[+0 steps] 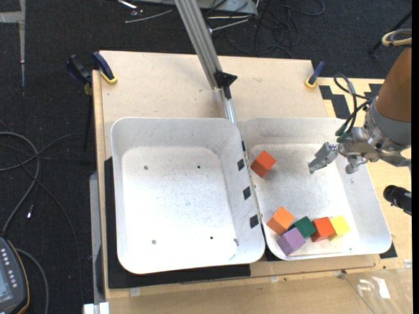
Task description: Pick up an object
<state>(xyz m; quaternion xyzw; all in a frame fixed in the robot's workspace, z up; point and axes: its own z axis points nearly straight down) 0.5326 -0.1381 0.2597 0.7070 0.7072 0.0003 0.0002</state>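
An orange-red cube [263, 163] lies alone in the right bin [308, 133], close to its left wall. Along that bin's front edge sits a cluster: an orange cube [281, 220], a purple cube [292, 240], a green cube [304, 227], a red cube [323, 228] and a yellow cube [340, 225]. My gripper [335, 161] hangs over the right side of this bin, to the right of the orange-red cube and behind the cluster. It is open, with nothing between its fingers.
The left bin [124, 175] stands beside the right one, their rims meeting at the middle. A slanted metal pole [200, 34] runs from the top down to the bins' junction. Clamps [105, 67] grip the bench's back corners.
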